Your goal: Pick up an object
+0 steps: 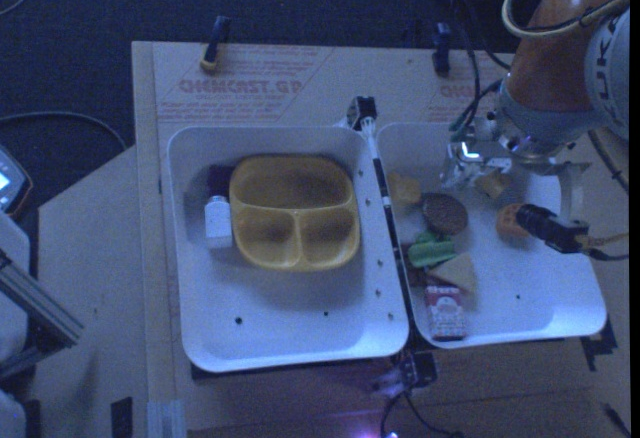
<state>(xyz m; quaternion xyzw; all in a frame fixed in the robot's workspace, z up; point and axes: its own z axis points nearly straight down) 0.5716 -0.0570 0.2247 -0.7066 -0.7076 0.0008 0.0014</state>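
Arm: the grey KUKA arm (560, 56) with its orange band came in from the right and hung over the far part of the right bin.
Gripper: the gripper (470, 158) was low over the right bin's far side, near the back wall; the dim light and the wrist above it hid the tips, so it could not be told whether they were spread or closed, and nothing could be seen between them.
Right bin: the white right bin (545, 311) held a loose group of small objects.
Objects near the gripper: a yellowish piece (404, 190) lay by the divider, a dark round disc (444, 213) sat just beside it, and a tan lump (489, 185) lay just under the gripper.
Objects farther off: an orange item (512, 222) lay toward the right, next to a black part of the arm's gear; a green piece (432, 251), a pale wedge (456, 272) and a red-and-white packet (446, 314) lay in a row toward the near edge.
Left bin: the white left bin (290, 326) held a yellow divided plate (294, 212), with a small white bottle (217, 220) touching its left side.
Bench: both bins sat side by side on a wooden board (150, 176) with red printed lettering.
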